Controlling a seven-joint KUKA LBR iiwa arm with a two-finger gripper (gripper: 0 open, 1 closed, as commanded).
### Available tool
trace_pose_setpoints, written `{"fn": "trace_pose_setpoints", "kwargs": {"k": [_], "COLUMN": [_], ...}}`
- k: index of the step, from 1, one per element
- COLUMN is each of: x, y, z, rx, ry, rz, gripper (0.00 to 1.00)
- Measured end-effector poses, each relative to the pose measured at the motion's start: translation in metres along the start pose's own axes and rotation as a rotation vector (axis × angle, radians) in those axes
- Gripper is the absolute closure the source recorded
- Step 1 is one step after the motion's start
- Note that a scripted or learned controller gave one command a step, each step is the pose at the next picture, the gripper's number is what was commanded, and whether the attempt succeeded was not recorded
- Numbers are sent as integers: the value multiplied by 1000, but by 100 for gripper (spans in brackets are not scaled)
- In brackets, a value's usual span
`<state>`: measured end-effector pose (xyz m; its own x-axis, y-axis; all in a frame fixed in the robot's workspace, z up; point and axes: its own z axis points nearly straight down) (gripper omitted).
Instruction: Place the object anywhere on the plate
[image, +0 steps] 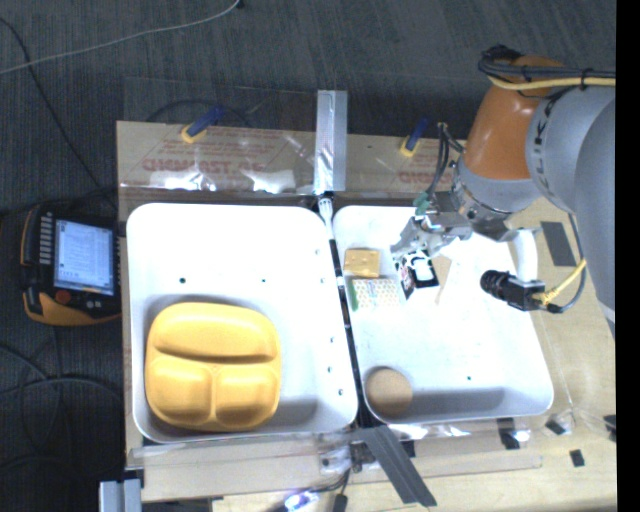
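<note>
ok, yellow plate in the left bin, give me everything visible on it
The yellow plate looks like smooth moulded plastic, rounded-rectangular, split by ridges into three compartments: one wide one toward the back, two smaller ones in front. It lies flat in the left bin, in the front left part, close to the front wall. Nothing rests on it.

The plate (212, 362) lies in the left bin (200, 225), at its near side. In the right bin (480, 350), a ball (388, 390) sits at the near left corner. A block (362, 262) lies far left, with the gripper (420, 262) just right of it.
</note>
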<state>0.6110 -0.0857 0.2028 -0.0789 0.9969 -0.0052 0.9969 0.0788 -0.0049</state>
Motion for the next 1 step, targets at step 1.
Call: {"fn": "trace_pose_setpoints", "kwargs": {"k": [1], "x": [0], "y": [0], "z": [0], "rx": [-1], "ry": [0], "rz": [1], "gripper": [0]}}
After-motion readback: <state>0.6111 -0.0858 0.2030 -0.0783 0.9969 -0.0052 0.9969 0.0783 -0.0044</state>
